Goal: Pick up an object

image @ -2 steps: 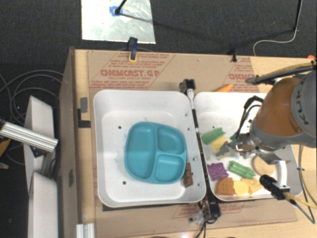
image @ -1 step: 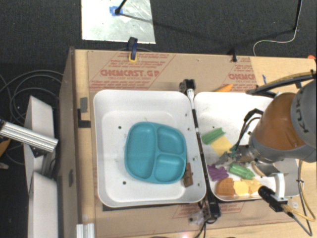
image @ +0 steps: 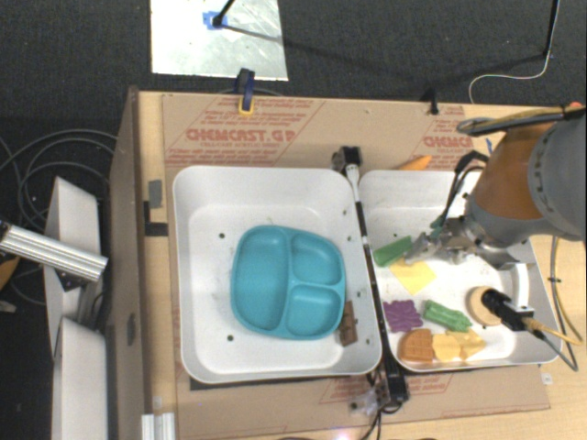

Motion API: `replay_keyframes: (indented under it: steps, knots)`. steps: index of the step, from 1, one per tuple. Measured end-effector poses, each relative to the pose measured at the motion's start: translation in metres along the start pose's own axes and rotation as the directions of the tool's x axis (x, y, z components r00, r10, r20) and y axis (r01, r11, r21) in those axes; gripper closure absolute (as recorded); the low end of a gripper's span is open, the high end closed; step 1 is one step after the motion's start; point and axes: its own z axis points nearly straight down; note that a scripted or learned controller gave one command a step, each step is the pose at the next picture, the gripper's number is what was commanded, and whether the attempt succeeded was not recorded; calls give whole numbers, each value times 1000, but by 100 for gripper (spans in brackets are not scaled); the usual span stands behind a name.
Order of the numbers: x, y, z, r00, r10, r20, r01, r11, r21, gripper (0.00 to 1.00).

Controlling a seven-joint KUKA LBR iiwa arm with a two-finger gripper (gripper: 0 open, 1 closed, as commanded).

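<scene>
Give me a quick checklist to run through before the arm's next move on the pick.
1. Gripper over the right bin: ok.
2. Candidate close by, green block beside the gripper: ok.
3. Jaws open and ready: cannot tell.
4. Something already held: cannot tell.
5. Yellow piece crowding the green block: not ok, they look to touch.
6. Blue divided plate away in the left bin: ok.

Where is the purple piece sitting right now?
The purple piece lies in the right bin, near its left wall, below the yellow piece and left of the lower green piece.
</scene>
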Motion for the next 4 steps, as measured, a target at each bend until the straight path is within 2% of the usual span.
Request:
replay_keyframes:
  steps: [1,2,3,4]
  knots:
    - [42,-43,2,1000,0,-6,0,1000,13,0]
    - [40,-82,1,1000,5,-5,-5,1000,12,0]
    - [32,14,0,1000,-2,-1,2,1000,-1,0]
    - [31,-10,2,1000,4,-3,-4,1000,11,0]
